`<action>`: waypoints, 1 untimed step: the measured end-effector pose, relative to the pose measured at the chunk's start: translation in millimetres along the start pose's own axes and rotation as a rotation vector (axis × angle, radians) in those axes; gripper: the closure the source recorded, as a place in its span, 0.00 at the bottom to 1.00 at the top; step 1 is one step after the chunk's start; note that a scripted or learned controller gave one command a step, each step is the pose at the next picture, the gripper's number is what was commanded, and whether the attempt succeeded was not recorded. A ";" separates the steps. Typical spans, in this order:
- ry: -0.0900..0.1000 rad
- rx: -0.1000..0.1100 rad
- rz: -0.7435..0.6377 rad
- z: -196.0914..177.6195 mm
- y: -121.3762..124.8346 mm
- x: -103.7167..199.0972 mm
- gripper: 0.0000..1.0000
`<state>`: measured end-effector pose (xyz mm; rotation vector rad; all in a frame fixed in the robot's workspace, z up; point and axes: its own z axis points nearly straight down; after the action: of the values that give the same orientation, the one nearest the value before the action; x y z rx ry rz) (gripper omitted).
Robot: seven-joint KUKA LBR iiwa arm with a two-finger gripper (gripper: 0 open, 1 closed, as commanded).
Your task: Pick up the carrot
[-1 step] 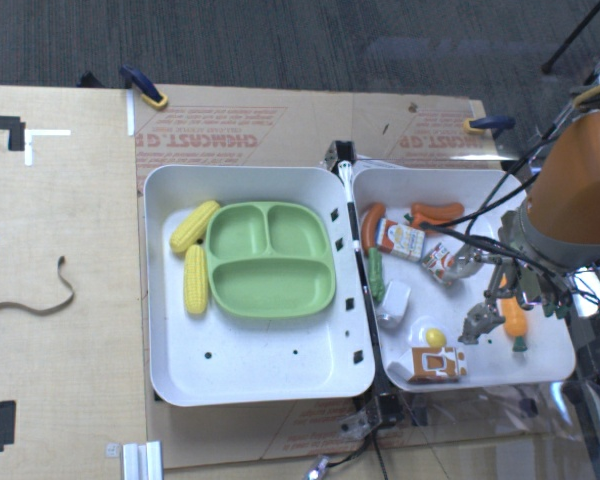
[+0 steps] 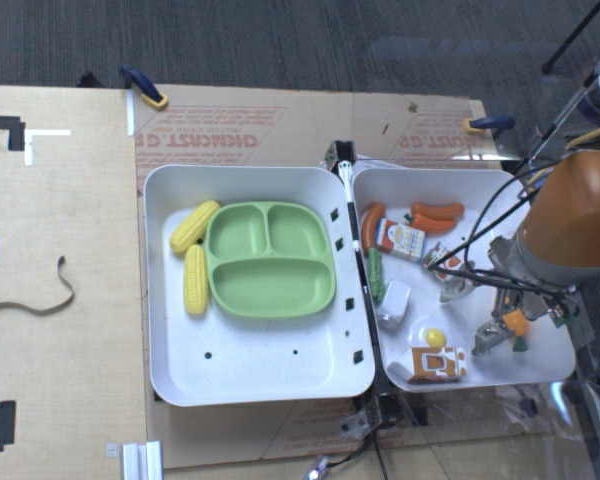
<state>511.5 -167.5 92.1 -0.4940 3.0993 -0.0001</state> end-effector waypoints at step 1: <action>-0.005 -0.009 -0.198 0.2 -59.7 -30.6 0.00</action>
<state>559.2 -214.7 92.1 -0.7964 3.0318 0.0153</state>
